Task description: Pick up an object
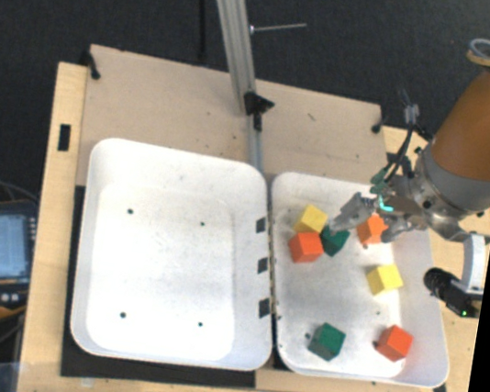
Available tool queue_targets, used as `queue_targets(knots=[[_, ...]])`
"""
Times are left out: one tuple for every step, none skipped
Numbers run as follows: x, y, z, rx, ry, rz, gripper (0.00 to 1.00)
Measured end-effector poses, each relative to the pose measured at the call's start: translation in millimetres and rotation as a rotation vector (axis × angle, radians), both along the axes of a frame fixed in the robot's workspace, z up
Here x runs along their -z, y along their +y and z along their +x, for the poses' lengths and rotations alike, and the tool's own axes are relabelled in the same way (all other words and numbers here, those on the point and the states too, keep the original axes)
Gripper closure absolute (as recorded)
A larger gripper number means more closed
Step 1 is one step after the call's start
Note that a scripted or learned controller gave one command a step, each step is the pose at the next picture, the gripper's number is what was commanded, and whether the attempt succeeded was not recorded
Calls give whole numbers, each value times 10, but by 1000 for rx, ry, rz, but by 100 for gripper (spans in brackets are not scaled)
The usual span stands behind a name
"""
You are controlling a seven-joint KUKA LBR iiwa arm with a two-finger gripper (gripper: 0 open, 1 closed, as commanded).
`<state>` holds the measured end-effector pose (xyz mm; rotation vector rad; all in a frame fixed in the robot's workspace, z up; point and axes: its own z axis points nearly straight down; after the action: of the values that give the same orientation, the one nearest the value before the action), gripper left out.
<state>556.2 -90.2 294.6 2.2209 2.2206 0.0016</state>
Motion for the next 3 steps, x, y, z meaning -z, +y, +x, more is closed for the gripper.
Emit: queue_targets(knots=[[475,-59,-79,1,4,-2,0],[969,-118,5,2,5,-2,0],[1479,-235,19,2,6,-2,0]])
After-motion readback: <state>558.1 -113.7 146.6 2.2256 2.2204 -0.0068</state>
